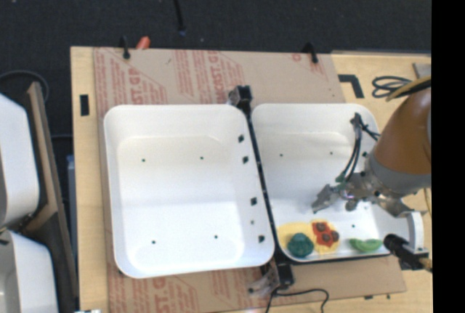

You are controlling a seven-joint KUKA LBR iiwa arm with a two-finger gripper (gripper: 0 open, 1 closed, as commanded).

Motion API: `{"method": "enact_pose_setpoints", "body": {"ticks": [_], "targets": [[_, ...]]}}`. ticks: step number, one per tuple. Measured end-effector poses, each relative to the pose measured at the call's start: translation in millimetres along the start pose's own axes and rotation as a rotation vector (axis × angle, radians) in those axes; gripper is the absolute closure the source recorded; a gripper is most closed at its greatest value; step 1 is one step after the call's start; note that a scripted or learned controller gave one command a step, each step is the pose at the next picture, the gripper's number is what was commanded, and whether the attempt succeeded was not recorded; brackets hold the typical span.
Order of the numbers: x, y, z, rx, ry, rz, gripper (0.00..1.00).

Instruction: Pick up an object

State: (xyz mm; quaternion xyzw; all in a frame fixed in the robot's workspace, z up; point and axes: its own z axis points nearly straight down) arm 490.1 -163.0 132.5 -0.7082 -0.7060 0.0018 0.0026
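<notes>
Left bin (182, 188): it sat toward the tabletop's left side, its white floor bare apart from a few dark dots.
Divider (252, 166): a dark strip ran where the two bins met, from the far edge toward the near edge.
Right bin (305, 137): it held every candidate object, all gathered along its near wall by the near right corner of the tabletop (87, 159).
Green round object (299, 245): leftmost of the group, resting on a yellow flat piece (309, 233); likely the easiest target, since it stood apart from the wall.
Red and orange object (325, 233): just right of the green round one, also on the yellow piece, near enough that the two could be nudged together.
Green flat object (365, 245): rightmost, low against the near wall, likely hard to get fingers around.
Claw (338, 197): it hung above the bin floor, just behind the group, carrying nothing; whether it was released or clenched could not be told.
Advice for the step: centre over one object, descend straight, and straddle it across its narrow width, clear of the wall.
</notes>
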Motion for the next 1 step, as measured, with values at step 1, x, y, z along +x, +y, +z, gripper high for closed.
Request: {"method": "enact_pose_setpoints", "body": {"ticks": [1], "targets": [[-15.4, -0.4, -41.5, -0.010, -0.003, -0.002, 0.00]]}}
